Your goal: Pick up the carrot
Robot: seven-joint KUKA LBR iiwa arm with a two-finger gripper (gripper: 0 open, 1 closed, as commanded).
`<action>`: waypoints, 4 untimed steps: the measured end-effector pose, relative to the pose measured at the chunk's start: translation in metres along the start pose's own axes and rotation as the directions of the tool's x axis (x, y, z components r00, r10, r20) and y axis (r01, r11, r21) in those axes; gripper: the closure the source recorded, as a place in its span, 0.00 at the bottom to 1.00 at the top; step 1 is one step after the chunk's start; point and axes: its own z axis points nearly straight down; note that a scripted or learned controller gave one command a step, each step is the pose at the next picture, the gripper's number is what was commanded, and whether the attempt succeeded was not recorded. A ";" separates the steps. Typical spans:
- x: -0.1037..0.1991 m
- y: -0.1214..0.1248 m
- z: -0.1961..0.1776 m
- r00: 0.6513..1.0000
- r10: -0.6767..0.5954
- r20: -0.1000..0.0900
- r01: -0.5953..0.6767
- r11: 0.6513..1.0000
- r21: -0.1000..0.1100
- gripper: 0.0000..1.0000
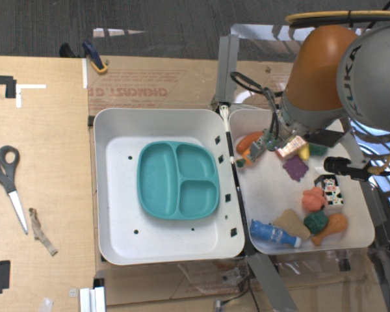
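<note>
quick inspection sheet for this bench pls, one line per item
surface: two white bins side by side; left bin holds a teal tray
job's things: carrot at the right bin's upper left
clutter: purple piece, blue bottle, green toy, other toys
grippers: hand low beside the carrot
cables: black cable looping by the wrist
surroundings: scissors on the bench at left

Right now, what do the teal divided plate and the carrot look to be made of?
The teal divided plate looks like moulded plastic with a smooth, matte finish: even colour, rounded compartment ridges. The carrot appears to be a plastic or rubbery toy: uniform orange, slightly glossy; the end effector partly covers it, so that is less certain.
</note>
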 end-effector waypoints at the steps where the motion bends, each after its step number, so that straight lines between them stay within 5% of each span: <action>1: 0.058 -0.086 -0.054 1.000 -0.014 -0.002 0.014 1.000 0.003 1.00; 2: 0.009 -0.123 0.002 0.996 0.093 -0.002 -0.093 0.996 0.004 1.00; 3: 0.006 -0.104 -0.077 0.952 -0.305 0.001 0.305 0.952 0.000 1.00; 4: -0.061 -0.124 0.005 0.992 -0.127 -0.002 0.127 0.992 0.001 1.00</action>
